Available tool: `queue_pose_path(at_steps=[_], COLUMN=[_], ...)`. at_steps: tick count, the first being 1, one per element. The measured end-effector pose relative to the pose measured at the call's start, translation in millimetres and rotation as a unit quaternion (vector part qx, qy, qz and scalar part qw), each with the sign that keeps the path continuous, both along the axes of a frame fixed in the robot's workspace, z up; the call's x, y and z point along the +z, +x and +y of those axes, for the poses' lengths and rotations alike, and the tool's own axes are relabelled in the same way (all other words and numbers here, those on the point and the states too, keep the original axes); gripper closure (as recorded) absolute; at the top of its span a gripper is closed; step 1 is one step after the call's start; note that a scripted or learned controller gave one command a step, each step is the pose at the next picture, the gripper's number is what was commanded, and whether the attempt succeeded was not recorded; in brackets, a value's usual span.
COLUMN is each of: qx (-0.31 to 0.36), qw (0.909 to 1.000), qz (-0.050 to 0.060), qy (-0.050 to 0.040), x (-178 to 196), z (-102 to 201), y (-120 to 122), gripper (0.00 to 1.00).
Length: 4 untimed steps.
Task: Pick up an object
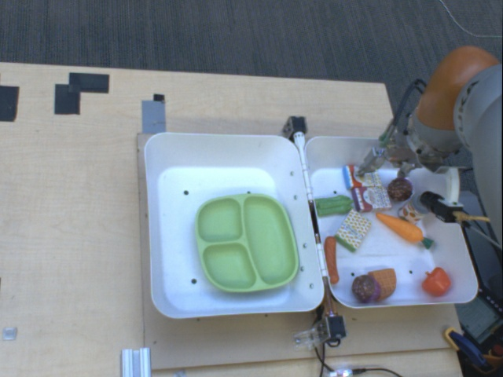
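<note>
Pale wooden bench (71,234) meets grey carpet (196,14); claw (376,159) state unclear.

One fixed camera looks down aslant on both bins (236,151).

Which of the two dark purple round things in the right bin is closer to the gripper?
The purple ball near the bin's back edge, just right of the gripper. The other purple one lies at the front edge beside a brown block.
</note>
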State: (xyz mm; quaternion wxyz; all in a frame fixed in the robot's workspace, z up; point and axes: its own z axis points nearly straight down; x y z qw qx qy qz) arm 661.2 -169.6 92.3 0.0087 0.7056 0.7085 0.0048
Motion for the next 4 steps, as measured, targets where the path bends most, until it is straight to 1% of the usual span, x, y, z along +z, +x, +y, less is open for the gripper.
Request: queue_pose_path(at_steps=[1,2,3,4], qx=[-0.001,0.000,0.000,-0.001], qw=[1.0000,1.0000,1.0000,1.0000], qz=[0.000,-0.003,-0.002,0.009], qy=[0.0018,0.0025,0.0028,0.0029], x=[-1.3,11.4,10.7,-3.5], z=[48.3,49.5,49.8,48.6], y=[-54.4,-51.7,-52.2,-113.0], gripper=[0.00,1.00,0.00,0.00])
